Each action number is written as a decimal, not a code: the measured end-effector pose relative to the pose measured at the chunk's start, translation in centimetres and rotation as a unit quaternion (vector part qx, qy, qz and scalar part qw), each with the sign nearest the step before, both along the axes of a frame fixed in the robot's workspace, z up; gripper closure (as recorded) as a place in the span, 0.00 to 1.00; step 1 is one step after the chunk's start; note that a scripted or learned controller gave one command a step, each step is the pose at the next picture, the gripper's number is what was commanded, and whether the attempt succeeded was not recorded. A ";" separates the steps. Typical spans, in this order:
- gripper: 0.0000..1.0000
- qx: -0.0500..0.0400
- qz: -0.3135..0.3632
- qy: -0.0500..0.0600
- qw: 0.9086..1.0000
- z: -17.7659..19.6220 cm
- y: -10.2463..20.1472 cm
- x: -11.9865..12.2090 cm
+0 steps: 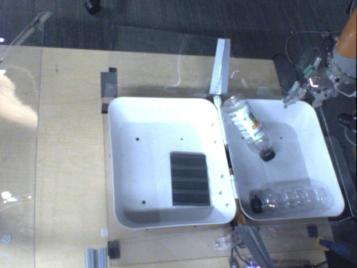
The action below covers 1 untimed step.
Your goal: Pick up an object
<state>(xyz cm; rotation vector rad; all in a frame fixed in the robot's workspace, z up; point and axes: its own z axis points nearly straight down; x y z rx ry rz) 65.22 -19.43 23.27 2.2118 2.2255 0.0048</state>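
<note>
A clear bottle with a green and orange label (244, 123) lies tilted in the right bin (323, 149), its dark cap toward the bin's middle. A second clear bottle (290, 199) with a black cap lies along that bin's front wall. A black ribbed block (189, 178) rests flat in the left bin (128, 149). My gripper (305, 96) hovers over the right bin's far right corner, open, with nothing between its fingers. It is well apart from both bottles.
A metal post (221, 66) stands behind the seam between the bins. Cables (304, 46) loop near the arm at the upper right. Black brackets (109, 82) hold the left bin's corners on the wooden bench.
</note>
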 end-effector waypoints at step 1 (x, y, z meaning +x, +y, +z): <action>0.00 0.000 0.042 0.000 0.999 -13.9 2.5 0.9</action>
